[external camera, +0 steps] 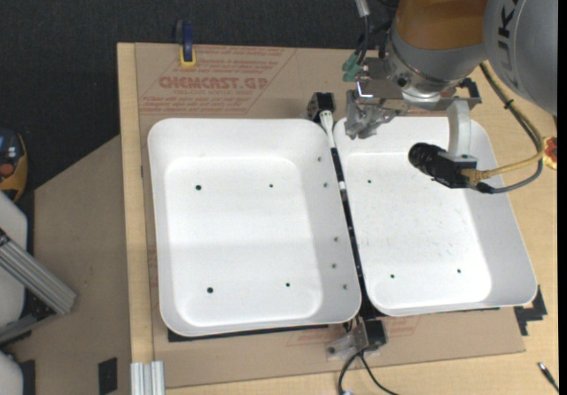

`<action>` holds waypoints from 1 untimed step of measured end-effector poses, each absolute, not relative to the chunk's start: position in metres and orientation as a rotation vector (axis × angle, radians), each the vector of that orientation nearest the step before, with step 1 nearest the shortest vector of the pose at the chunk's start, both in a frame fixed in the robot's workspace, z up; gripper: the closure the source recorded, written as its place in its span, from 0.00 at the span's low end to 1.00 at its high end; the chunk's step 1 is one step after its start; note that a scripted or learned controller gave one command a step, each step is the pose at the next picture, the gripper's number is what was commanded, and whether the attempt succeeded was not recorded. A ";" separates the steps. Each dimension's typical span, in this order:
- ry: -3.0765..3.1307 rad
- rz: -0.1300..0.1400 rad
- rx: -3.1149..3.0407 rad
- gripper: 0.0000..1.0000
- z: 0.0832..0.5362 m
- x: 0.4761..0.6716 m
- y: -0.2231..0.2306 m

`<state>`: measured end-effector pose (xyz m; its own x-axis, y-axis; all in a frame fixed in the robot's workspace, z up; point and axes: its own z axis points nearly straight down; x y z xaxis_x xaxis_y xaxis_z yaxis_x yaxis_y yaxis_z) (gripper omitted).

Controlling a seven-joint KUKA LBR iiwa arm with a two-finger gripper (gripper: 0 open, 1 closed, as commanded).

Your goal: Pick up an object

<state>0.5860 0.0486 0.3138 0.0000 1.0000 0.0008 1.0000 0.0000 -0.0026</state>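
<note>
1. Two shallow white bins sit side by side on the bench (221, 74), which is covered by a brown cardboard sheet printed with red lettering; the left bin (244, 225) and the right bin (443, 234) touch along their inner rims.
2. The grey arm (461, 3) with its orange band reaches in from the upper right, and its pincer (365, 121) hangs over the far left corner of the right bin, near the rim shared with the left bin.
3. How far the pincer stands open cannot be told from this slant, and whether anything is between its tips cannot be told either.
4. No loose object to pick up can be made out in either bin; the bin floors show small dark dots only.
5. A black cylindrical part (438, 163) on a white bracket hangs from the wrist over the right bin, with a yellow cable running off to the right.
6. A blue and yellow clamp (185, 42) grips the far edge of the cardboard, well apart from the pincer.
</note>
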 end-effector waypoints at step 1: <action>-2.220 0.002 -2.221 1.00 0.319 0.575 0.042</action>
